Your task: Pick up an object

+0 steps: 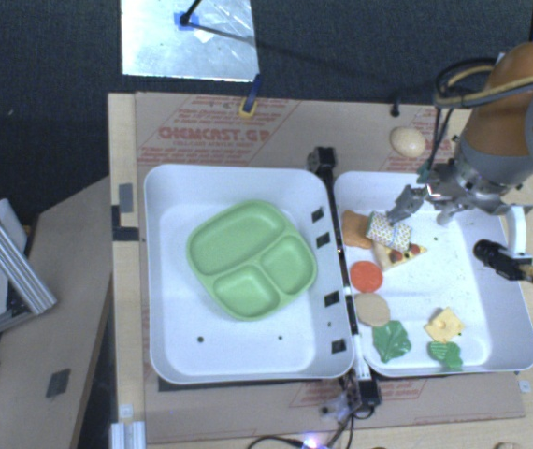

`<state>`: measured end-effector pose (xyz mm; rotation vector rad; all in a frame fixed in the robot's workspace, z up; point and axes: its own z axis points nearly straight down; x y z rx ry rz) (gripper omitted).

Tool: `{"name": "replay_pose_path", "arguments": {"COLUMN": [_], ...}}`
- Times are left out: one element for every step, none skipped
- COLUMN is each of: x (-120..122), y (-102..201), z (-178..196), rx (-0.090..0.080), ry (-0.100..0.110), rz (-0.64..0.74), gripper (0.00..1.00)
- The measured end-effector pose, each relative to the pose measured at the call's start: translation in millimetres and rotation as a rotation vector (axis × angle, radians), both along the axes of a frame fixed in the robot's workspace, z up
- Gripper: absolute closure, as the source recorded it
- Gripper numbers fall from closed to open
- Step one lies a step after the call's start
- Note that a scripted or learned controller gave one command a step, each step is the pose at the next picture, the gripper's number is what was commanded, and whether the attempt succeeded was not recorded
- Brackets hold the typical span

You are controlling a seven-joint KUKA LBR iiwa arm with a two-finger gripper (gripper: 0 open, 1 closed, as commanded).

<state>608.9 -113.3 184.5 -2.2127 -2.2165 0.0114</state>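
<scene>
Gripper (405, 204) hangs over right bin (505, 293), fingers spread open, holding nothing, tip touching or just above patterned packet (390, 231) by pizza slice (365, 229). Below lie red disc (367, 276), tan disc (373, 309), green leaf (392, 340); green divided plate (251, 259) in left bin (173, 251)

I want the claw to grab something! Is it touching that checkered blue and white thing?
Cannot tell. In the camera view the gripper overlaps the checkered piece at its top edge, hiding any contact or gap.

A grey arm (496, 162) wears an orange band (528, 68). Black cables (463, 73) loop beside it. Its pincer (425, 204) is metallic silver.
</scene>
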Motion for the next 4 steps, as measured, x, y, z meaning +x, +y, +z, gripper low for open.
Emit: {"name": "replay_pose_path", "arguments": {"x": [3,8,2,4], "y": [0,7,-1,-1], "z": [8,-38,-91,-98], "rx": [-0.001,-0.001,-0.002,-0.003], "ry": [-0.013,-0.01,-0.011,-0.017], "rz": [0.002,0.004,0.0,0.0], "gripper": [0.0,0.0,0.0,0.0]}}
